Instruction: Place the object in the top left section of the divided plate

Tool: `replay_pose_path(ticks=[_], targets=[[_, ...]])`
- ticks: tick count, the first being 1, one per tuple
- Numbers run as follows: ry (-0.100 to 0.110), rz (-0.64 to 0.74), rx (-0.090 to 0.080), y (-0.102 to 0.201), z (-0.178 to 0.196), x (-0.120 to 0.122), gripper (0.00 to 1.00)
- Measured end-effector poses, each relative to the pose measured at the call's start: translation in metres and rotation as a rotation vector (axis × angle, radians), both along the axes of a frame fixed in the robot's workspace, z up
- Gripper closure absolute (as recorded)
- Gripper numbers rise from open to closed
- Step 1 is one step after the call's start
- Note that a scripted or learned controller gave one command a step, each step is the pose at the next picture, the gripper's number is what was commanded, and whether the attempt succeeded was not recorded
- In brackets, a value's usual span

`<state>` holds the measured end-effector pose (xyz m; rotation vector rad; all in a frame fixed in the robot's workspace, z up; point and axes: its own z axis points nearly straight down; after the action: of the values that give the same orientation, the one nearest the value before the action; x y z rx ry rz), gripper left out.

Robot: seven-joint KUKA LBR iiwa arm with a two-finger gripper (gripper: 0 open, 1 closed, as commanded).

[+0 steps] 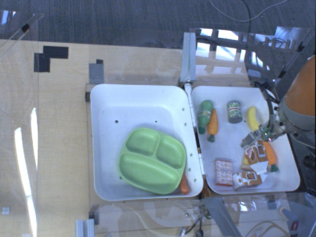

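Jaws' state I cannot tell; gripper (260,134) hangs over the right bin's (291,184) packets. Seat squarely on one item, then carry it left to the green divided plastic plate (152,160).

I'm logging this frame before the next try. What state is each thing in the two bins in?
Divided plate: right way up, in the left bin, tilted askew.
Green bottle: lying down, right bin.
Carrot: lying beside the bottle, touching it.
Can: upright.
Banana: lying flat.
Gripper: low over the right bin, near the cartons.
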<state>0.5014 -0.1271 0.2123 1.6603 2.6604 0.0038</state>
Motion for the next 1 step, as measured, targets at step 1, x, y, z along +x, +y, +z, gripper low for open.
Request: replay_pose_path(ticks=[1], targets=[[0.002, 0.025, 0.000, 0.0231, -0.0102, 0.0630, 1.00]])
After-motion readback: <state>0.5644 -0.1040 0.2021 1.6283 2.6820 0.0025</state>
